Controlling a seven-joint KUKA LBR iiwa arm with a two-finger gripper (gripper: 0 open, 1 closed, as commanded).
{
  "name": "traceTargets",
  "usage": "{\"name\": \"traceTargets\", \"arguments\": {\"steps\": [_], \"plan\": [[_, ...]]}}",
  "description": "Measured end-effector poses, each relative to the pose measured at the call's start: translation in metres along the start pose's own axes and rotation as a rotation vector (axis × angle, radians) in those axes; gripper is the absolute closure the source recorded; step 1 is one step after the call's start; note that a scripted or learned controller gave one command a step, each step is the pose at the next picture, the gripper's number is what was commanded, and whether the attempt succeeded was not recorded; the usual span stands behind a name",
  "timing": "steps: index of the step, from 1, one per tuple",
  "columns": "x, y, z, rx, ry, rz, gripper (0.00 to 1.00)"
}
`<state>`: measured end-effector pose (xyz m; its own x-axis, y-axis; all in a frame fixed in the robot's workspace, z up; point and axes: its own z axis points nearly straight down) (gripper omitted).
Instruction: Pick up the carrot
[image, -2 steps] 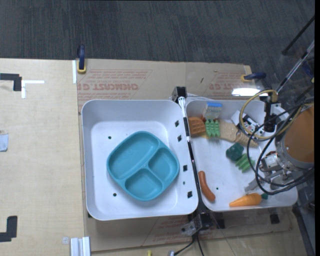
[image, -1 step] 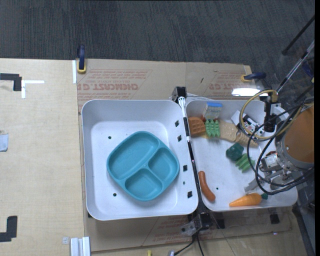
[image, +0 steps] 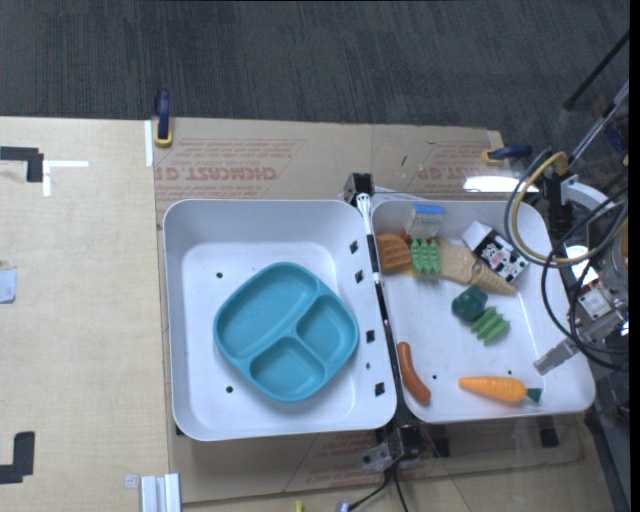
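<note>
- Tabletop: pale wood at frame left, cardboard sheet under both bins.
- Left bin, centre of frame: holds a blue divided plate and nothing relevant to the pick.
- Right bin, centre-right of frame: carries all the loose items. Toy clutter bunches along its upper half; the lower half is sparser.
- Arm: sits at the right edge of frame amid cables, beyond the right bin's right wall. A grey metal piece juts toward the bin's lower right corner. Jaws: cannot tell from this angle whether they stand apart or closed, or whether anything is between them.
- Carrot: lies in the lower right of the right bin, near the bottom wall. Long axis runs nearly left-right across the frame, thin orange tip to the left, green top to the right. It lies apart from everything else.
- Sausage: nearest neighbour, left of the carrot, angled steeply, with a gap between them.
- Key relation: carrot lies left of and slightly below the arm's visible end, close by. Judgement: a grasp across the short width, closing top-to-bottom in frame, suits that axis.
</note>
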<state>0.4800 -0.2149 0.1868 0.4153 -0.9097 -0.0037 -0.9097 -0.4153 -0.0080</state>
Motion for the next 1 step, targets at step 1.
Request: {"name": "traceTargets", "arguments": {"steps": [1], "plan": [[-0.0059, -0.0048, 0.0786, -0.002, 0.007, -0.019, 0.00]]}}
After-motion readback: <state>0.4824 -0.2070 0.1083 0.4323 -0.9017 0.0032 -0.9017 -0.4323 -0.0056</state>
